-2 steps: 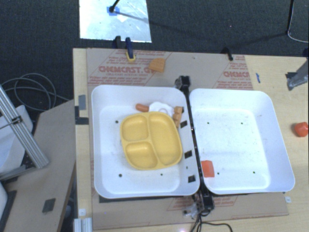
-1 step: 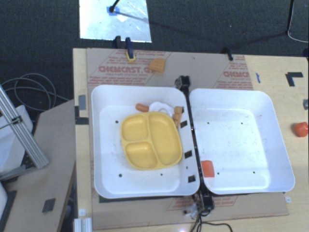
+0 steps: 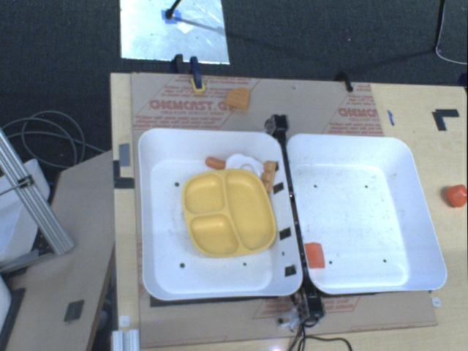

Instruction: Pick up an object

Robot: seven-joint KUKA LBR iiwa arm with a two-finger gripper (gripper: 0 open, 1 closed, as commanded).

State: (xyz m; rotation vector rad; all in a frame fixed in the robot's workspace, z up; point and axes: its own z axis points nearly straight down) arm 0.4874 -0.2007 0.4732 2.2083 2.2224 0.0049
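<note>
Here, a yellow divided plate [image 3: 228,213] with three compartments lies flat in the left bin [image 3: 157,196], a little toward that bin's right wall and turned slightly askew. Just beyond its far edge sit a small orange sausage-shaped piece [image 3: 216,163] and a white object [image 3: 242,163], possibly a small cup or lid, partly tucked behind the plate's rim. A tan block [image 3: 269,174] stands close to the plate's upper right corner, near the divider between the bins. In the right bin [image 3: 409,218], an orange-red block [image 3: 314,254] rests at the near left corner, well apart from everything else. Outside the bins, a tan wedge-like piece [image 3: 238,98] lies on the cardboard sheet [image 3: 307,101] behind the left bin, and a red-orange object [image 3: 455,195] sits on the bench [image 3: 450,141] at the right.
</note>
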